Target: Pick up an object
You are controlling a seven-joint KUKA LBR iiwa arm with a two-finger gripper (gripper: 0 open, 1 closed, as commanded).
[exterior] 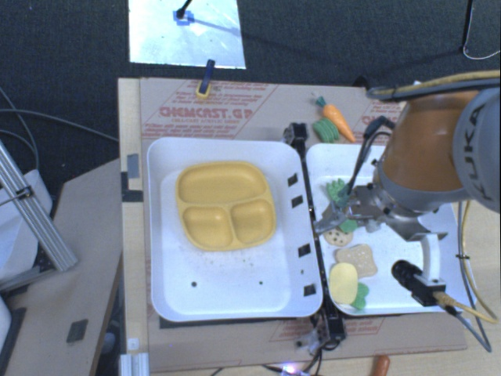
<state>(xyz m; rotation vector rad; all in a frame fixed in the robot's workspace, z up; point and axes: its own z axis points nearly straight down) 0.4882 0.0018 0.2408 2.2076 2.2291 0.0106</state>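
Observation:
My gripper [335, 219] hangs low over the left part of the right bin [329, 157], under the orange-banded arm [427, 151]. It sits right over a green toy [347, 225] and a brown spotted cookie [338, 238]. A second green leafy piece [337, 188] lies just behind it. Toward the front lie a tan toast slice [358, 259], a pale yellow rounded piece [343, 282] and a small green piece [360, 296]. The arm hides the right side of this bin.
The left bin [156, 233] bears a yellow divided tray [225, 204]. An orange carrot [337, 116] and a green piece [325, 130] lie on the cardboard behind the right bin. A blue-and-yellow marker [206, 79] lies further back, near a metal sheet [186, 22].

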